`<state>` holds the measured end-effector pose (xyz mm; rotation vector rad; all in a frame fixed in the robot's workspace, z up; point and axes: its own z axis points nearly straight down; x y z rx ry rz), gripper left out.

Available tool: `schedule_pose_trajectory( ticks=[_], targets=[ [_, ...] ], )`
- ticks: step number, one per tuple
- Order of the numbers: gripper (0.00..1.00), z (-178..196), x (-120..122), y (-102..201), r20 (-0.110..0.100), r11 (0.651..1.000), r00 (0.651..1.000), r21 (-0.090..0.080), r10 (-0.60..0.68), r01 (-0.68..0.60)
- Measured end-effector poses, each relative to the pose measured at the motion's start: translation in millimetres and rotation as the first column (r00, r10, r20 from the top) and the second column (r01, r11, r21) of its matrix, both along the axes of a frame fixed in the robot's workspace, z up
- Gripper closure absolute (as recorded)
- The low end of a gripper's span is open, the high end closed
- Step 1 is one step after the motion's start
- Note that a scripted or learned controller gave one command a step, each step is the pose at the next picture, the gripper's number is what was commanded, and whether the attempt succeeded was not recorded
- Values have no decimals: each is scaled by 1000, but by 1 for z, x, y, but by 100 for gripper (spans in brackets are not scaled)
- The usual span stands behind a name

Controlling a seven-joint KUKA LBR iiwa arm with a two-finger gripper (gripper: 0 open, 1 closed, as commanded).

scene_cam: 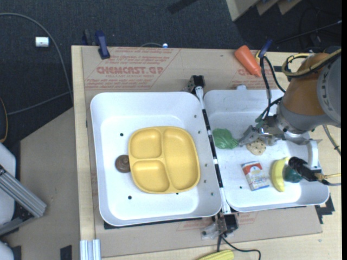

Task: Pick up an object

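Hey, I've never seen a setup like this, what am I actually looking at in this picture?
This is one camera fixed above a workbench, looking down at a slant. The grey and orange machine on the right is a robot arm that is meant to pick something up. Its gripper sits low in the right bin, over a tan cookie-like piece; I can't tell whether it grips anything. Nearby lie a green leafy item, a small red and white box, a yellow banana and a dark teal object. The left bin holds a yellow divided plate and a small brown round thing.
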<state>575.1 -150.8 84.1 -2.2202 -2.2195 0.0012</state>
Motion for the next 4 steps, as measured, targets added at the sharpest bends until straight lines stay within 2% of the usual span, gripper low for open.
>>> schedule_pose_trajectory(
  ticks=[1,2,3,4],
  targets=[
    [100,15,4,0,12,1000,1000,-2,1,-1],
    [0,15,4,0,12,1000,1000,-1,1,-1],
    [0,0,-61,-13,0,1000,1000,0,-1,1],
    [0,0,-86,43,0,1000,1000,1,1,-1]
  ],
)
